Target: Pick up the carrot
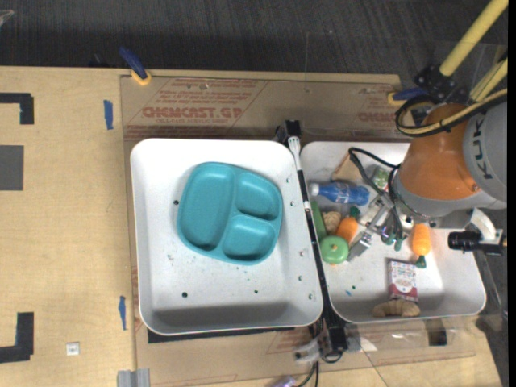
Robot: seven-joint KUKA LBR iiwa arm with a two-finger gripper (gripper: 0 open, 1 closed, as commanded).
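White bins: two shallow plastic bins side by side on the bench; left bin (153, 216), right bin (459, 285).
Landmark: teal sectioned plastic tray (230, 210), lying in the left bin.
Carrot: small orange carrot (420, 239), in the right bin, well to the right of the teal tray, just beside the arm's wrist.
Arm: grey arm with orange band (439, 168), over the right bin's upper part.
Gripper: metal two-finger gripper (379, 224), low over the right bin between tray and carrot; whether it is spread or closed cannot be told.
Other contents, right of tray: blue plastic bottle (340, 193), green round fruit (334, 251), orange round piece (347, 229), red-and-white packet (401, 279).
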